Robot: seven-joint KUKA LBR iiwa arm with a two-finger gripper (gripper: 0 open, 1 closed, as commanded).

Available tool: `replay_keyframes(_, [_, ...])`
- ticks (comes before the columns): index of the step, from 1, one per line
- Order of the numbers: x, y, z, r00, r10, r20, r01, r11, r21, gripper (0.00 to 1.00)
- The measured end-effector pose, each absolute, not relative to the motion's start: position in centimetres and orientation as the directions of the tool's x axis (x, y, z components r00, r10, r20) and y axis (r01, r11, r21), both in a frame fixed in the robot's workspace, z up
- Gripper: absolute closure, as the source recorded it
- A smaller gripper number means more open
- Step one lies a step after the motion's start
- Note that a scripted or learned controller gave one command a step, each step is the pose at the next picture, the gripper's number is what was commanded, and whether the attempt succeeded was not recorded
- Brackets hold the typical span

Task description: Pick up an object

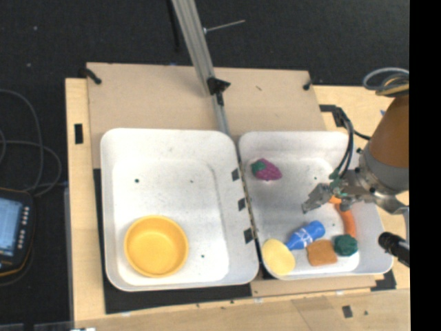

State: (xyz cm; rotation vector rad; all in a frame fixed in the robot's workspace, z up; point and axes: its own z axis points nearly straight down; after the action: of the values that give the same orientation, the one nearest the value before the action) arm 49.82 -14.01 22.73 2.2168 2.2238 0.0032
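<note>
Camera view: blue bottle (304, 235) long axis slanted, upper-right to lower-left.

- No readable text, labels, brands, numbers or signs anywhere.
- Handheld screen device (12, 229) at the left edge: display lit bluish, contents too small and blurred to read.
</note>
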Motion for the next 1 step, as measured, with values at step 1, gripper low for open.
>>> replay_keyframes(1, [49.82,-14.03,22.73,-0.001,1.000,0.000,1.000,0.001,0.003,0.00])
